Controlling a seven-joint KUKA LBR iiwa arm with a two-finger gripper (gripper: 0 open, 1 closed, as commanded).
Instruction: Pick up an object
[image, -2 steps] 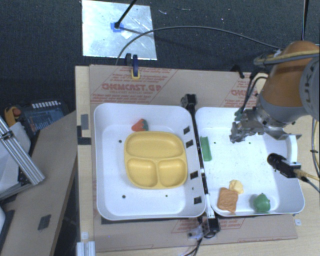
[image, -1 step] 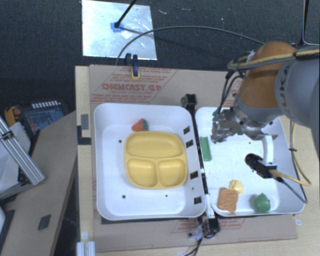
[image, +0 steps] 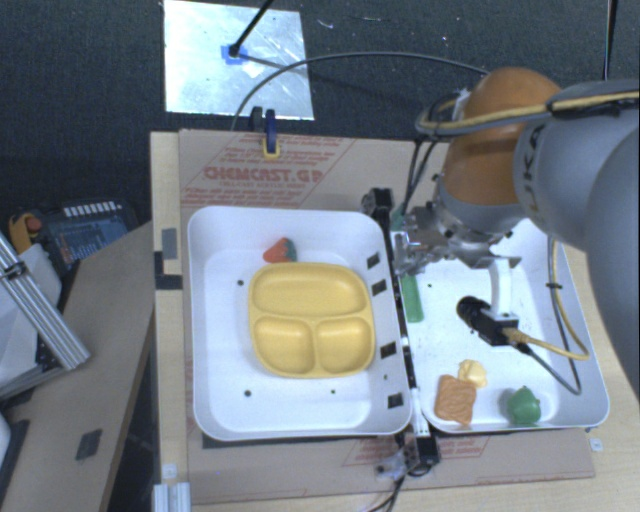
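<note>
At frame right, hand (image: 425, 250), grip unclear, hangs above three small objects; one smooth yellow three-compartment tray (image: 310, 318) lies left.

floor: dark carpet (image: 80, 90) | foil sheet (image: 238, 58) up-left of pincer | wooden bench (image: 120, 300) left | cardboard (image: 300, 165) under bins

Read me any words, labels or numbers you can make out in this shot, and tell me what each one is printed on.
"CHEMCAST G P", in red, on the brown board under the two white bins; the last letters are unsure.
Smaller red print around that word on the same board: too blurred to read.
Faint red print on the board's front edge: unreadable.
Dark device at the left with a row of pale keys: markings too small to read.
</note>
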